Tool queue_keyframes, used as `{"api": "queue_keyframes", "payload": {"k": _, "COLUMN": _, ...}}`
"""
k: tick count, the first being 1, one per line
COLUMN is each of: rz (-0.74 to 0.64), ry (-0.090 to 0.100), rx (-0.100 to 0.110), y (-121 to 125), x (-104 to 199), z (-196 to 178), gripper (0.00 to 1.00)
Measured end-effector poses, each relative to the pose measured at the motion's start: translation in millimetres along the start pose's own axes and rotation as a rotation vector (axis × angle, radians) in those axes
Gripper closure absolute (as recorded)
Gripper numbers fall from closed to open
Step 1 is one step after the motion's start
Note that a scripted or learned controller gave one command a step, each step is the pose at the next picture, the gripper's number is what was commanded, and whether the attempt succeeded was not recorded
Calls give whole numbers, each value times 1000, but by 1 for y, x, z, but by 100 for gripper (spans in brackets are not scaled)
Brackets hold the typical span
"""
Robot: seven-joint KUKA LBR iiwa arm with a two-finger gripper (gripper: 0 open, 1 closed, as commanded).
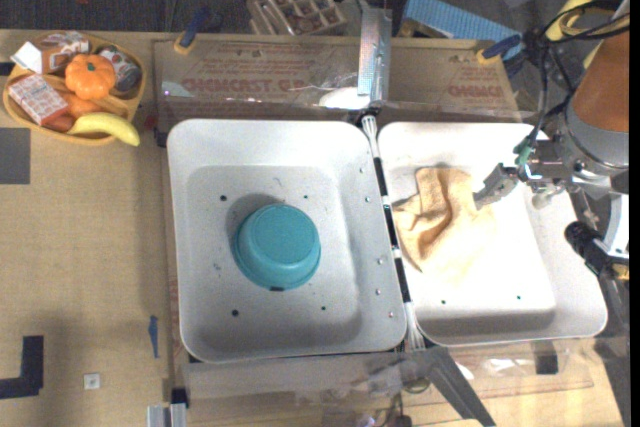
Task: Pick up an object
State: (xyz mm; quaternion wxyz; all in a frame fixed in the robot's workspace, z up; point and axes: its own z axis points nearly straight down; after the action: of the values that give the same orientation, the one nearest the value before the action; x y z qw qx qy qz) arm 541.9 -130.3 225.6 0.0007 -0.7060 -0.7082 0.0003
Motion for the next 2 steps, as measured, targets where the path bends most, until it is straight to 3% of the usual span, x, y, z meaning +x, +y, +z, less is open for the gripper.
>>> {"api": "queue_keyframes", "payload": {"k": 1, "rz": 92, "ry": 0, "rx": 0, "y": 2, "x": 33, "z": 94, "gripper": 0}}
{"api": "queue_keyframes", "payload": {"k": 2, "rz": 39, "ry": -2, "rx": -14, "y": 43, "x": 32, "z": 134, "gripper": 0}}
